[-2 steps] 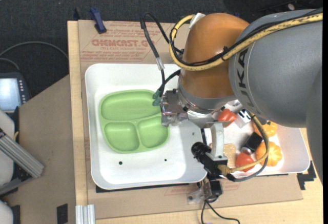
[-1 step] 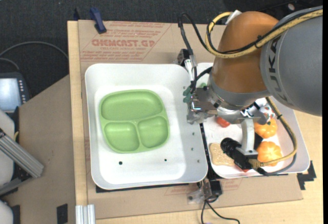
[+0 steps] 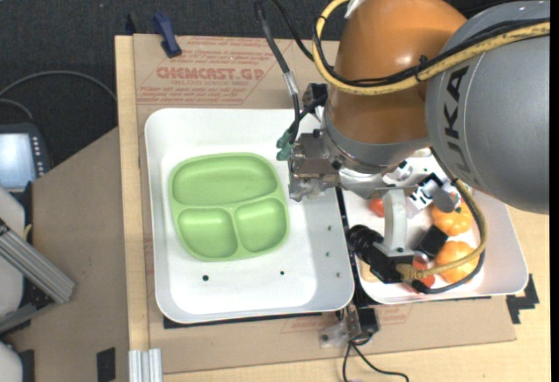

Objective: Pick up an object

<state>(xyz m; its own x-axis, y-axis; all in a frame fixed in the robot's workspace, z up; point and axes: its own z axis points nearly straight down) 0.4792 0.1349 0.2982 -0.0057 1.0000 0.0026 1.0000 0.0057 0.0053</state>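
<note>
We're low over the right bin point(image 3: 502, 280), presumably going for the orange pieces point(image 3: 447, 254) near its lower edge; wrist point(image 3: 376, 147) hides the tool point(image 3: 425, 193), so we can't tell its state; green tray point(image 3: 229, 204) sits mid left bin point(image 3: 163, 197).

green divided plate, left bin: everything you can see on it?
Pale green plate, looks like matte moulded plastic, rounded rectangle with three compartments: one long along the far side, two smaller nearer the camera, all holding nothing. It lies flat, open side up, on the left bin floor. The arm's wrist hangs close by its far right corner; contact there cannot be told.
</note>
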